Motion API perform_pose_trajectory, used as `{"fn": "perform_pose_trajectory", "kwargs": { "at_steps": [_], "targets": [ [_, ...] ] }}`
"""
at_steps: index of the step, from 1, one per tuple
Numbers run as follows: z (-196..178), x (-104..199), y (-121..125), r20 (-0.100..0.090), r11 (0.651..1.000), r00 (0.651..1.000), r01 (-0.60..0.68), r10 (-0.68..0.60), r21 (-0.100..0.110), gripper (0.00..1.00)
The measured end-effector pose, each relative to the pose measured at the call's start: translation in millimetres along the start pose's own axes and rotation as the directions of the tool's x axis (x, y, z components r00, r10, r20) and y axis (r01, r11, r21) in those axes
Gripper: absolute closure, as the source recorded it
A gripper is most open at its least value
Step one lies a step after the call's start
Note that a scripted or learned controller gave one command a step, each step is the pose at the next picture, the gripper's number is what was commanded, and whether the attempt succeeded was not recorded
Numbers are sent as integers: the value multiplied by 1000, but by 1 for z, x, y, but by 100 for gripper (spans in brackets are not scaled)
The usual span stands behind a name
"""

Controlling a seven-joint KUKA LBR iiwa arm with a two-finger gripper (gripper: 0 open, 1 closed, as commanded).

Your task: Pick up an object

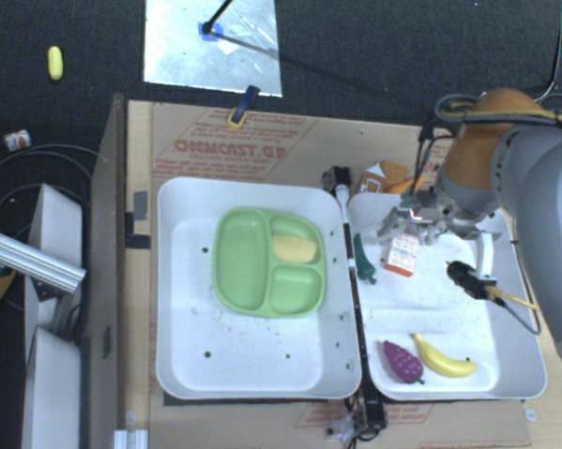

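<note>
Gripper (414, 226) sits low at the right bin's (518, 363) far edge, right over the small white-and-red box (401, 255). Jaws apart, it seems, nothing visibly between them.

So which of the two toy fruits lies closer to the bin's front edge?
The yellow banana. It lies at the right bin's front, slightly nearer that edge than the purple grapes just left of it.

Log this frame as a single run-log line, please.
gripper: over right white bin, above small white-and-orange box | lifted: nothing seen | left white bin: green divided plate, yellow block
</note>
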State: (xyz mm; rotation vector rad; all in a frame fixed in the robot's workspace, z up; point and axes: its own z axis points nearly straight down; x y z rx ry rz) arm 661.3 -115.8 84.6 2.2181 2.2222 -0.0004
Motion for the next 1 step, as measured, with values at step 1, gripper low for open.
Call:
{"fn": "perform_pose_trajectory", "kwargs": {
  "at_steps": [1],
  "targets": [
    [-11, 0, 1, 0, 1000, 1000, 1, -1, -4, 100]
  ]
}}
